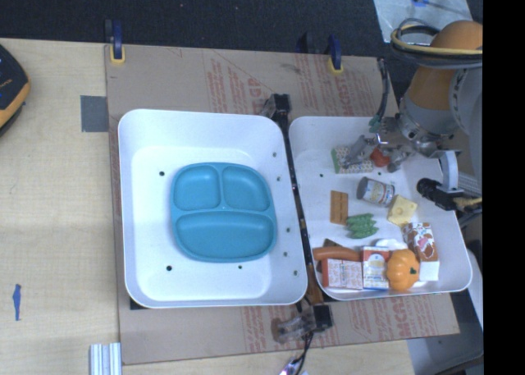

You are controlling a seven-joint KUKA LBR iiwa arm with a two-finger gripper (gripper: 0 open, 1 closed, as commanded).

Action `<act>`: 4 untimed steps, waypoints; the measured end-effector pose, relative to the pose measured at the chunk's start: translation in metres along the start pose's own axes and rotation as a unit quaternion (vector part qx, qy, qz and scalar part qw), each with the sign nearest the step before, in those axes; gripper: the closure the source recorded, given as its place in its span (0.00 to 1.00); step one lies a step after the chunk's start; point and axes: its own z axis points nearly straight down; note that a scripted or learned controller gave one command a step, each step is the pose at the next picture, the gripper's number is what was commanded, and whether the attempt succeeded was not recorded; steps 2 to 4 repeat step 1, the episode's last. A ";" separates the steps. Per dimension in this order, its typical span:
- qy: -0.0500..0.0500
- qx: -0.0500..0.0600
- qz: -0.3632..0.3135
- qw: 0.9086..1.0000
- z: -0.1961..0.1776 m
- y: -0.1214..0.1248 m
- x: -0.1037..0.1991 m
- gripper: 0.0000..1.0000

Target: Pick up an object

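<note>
My gripper (373,148) is low over the far end of the right bin (305,201), on the grey arm with its orange band (459,37). Directly under it lie a small red item (380,155) and a green-and-white packet (345,158); whether either is gripped cannot be made out. Nearer the camera in the same bin are a small can (376,191) on its side, a brown cracker (339,206), a green leafy piece (359,224), a yellow wedge (401,211) and an orange pumpkin (402,271).
The left bin (131,201) holds a blue divided plate (222,210). Small cartons (351,272) and a strawberry-print box (422,242) crowd the right bin's near end. A black clamp (280,106) sits where the bins meet at the back.
</note>
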 end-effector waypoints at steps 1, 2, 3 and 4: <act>-0.007 -0.023 -0.004 1.000 -0.004 0.007 -0.034 0.00; -0.007 -0.023 -0.004 1.000 -0.004 0.007 -0.034 0.00; -0.007 -0.023 -0.004 1.000 -0.004 0.007 -0.034 0.00; -0.007 -0.023 -0.004 1.000 -0.004 0.007 -0.034 0.00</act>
